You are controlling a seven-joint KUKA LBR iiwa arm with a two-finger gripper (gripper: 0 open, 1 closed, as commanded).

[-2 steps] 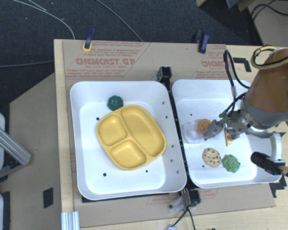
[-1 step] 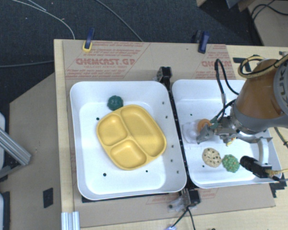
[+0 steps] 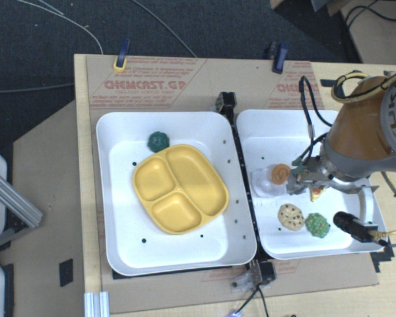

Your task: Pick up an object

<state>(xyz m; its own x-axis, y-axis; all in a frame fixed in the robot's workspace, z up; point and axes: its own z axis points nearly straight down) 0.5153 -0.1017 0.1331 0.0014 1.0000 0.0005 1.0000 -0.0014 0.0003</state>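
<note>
Three small things lie near my gripper in the right bin, seen from the fixed camera above: an orange ball just at nine o'clock, a speckled cookie toward six, and a green broccoli piece at about five. Whether I am open or closed I cannot tell; my wrist hides it. Nearest is the ball, so I judge a short sideways shift to nine o'clock decides the pick.
</note>
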